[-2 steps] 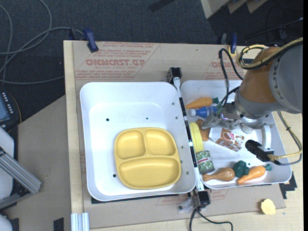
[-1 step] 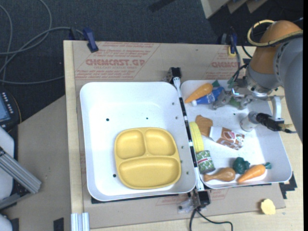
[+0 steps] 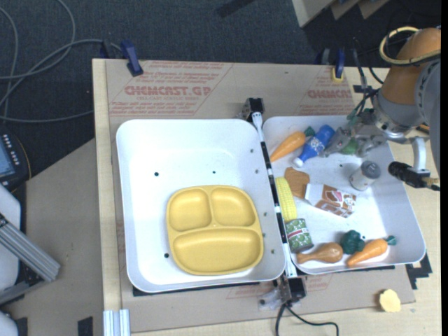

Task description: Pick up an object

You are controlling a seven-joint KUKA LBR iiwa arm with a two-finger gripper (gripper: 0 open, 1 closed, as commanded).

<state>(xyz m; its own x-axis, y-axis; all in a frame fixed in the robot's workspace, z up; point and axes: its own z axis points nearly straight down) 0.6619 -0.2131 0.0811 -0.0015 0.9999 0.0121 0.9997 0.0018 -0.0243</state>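
The right bin (image 3: 406,219) holds several toy items. At its far side lie an orange carrot (image 3: 288,146) and a blue bottle (image 3: 316,145). A small grey cup (image 3: 362,175), a brown cookie (image 3: 297,183), a yellow corn cob (image 3: 285,198) and a printed packet (image 3: 335,200) occupy the middle. Near the front edge are a green can (image 3: 299,234), a drumstick (image 3: 322,254), a broccoli piece (image 3: 352,242) and a second carrot (image 3: 371,250). My gripper (image 3: 352,140) hangs low over the bin's far right part, just right of the blue bottle and above the grey cup.
The left bin (image 3: 140,159) holds a yellow divided plate (image 3: 213,229). A yellow scrap (image 3: 389,300) lies on the bench outside the right bin's front corner. The arm (image 3: 409,82) comes in over the far right corner.
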